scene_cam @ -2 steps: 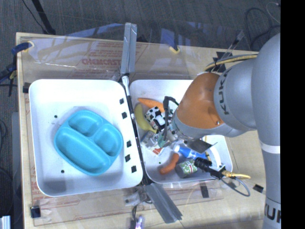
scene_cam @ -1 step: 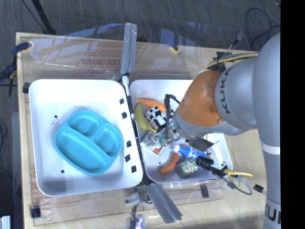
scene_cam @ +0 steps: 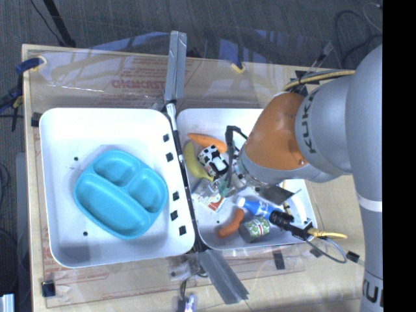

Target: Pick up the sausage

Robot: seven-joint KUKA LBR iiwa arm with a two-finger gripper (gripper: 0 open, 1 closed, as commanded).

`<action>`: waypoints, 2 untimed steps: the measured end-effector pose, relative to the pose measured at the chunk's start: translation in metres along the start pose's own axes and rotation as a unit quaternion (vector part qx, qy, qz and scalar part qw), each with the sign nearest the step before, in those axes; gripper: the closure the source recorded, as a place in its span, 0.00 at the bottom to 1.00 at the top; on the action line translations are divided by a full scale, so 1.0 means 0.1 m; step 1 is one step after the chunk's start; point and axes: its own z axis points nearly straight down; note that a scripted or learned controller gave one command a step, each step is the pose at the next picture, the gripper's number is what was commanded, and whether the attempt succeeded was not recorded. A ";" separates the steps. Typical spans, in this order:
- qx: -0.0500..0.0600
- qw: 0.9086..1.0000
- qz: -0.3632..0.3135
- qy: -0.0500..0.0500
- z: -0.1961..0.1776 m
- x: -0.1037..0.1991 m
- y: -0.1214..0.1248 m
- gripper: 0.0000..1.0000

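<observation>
Arm: you see the grey KUKA arm (scene_cam: 354,135) entering from 3 o'clock, its orange band (scene_cam: 273,138) hanging over the upper middle of the right bin.

Fingers: the gripper (scene_cam: 224,181) sits low among the clutter at the left-centre of the right bin, but you cannot tell how far apart the fingers are, nor whether anything is between them; the wrist body covers them.

Sausage: your target, the sausage (scene_cam: 231,226), lies on the right bin's floor toward 6 o'clock from the gripper, near the front wall. It is orange-brown, tilted with its upper end toward 1 o'clock, and lies apart from the gripper.

Neighbours of the sausage: a green can (scene_cam: 255,229) lies just beside it at 3 o'clock; a blue and white tube (scene_cam: 255,207) lies at its 1 o'clock; a red and white packet (scene_cam: 214,202) lies at its 11 o'clock.

Other things in the right bin: a yellow banana (scene_cam: 192,160) rests along the left wall, an orange carrot (scene_cam: 208,141) lies at its 1 o'clock, and a black and white toy (scene_cam: 212,157) sits between them and the gripper.

Right bin: its white wall (scene_cam: 221,114) shows at 12 o'clock of the clutter.

Left bin: the left bin (scene_cam: 58,135) holds a blue divided plate (scene_cam: 120,192), lying flat near its centre.

Surface: the surface (scene_cam: 97,77) carries both bins side by side.
</observation>
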 end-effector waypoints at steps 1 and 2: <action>0.001 1.000 -0.003 0.000 -0.08 -0.01 0.01 1.00; 0.002 1.000 -0.005 0.000 -0.16 -0.01 0.02 1.00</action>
